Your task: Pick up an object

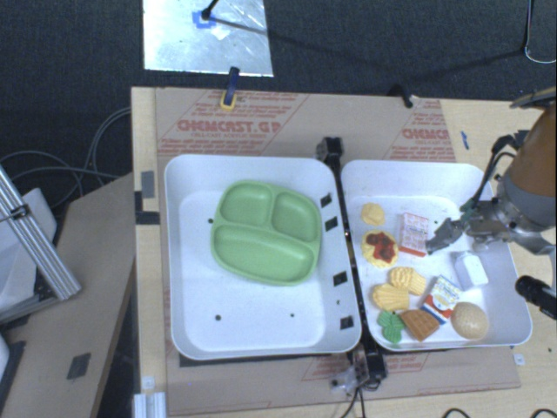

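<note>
Gripper (pixel 441 236) over right bin (pixel 435 179) — toy food.

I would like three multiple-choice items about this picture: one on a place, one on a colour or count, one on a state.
1. Where does the green tray lie?
A. In the left bin
B. In the right bin
C. On the floor

2. How many compartments does the tray have?
A. One
B. Three
C. Six

3. Where is the claw now?
A. Over the left bin
B. Over the right bin, beside the red-and-white packet
C. Outside both bins

Key: 1 A, the tray lies in the middle of the left bin. 2 B, two small sections and one long one. 3 B, the claw reaches in from the right, low over the right bin's food items.
</note>
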You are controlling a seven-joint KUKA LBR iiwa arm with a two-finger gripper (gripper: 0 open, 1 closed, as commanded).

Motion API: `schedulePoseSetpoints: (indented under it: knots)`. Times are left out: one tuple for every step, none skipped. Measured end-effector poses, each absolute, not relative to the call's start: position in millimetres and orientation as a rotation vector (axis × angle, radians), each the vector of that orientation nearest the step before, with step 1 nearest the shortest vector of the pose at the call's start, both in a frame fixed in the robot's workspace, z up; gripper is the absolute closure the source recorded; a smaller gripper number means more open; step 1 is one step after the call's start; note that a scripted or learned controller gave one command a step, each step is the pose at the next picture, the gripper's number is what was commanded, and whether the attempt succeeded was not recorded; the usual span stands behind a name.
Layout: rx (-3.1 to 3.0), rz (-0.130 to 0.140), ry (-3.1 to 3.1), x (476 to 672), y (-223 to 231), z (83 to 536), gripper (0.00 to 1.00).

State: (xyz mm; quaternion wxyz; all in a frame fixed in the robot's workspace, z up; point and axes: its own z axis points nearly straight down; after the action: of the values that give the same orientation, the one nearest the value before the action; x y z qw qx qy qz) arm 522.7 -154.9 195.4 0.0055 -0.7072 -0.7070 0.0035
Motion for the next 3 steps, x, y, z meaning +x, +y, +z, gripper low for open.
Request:
schedulePoseSetpoints:
  knots:
    - [-2.218, -0.001, -2.226, 525.7, -154.3, 202.5, 0.00]
    - [-2.220, -0.001, -2.223, 535.4, -158.2, 154.8, 0.00]
    - [-2.220, -0.001, -2.223, 539.6, -155.2, 113.6, 0.00]
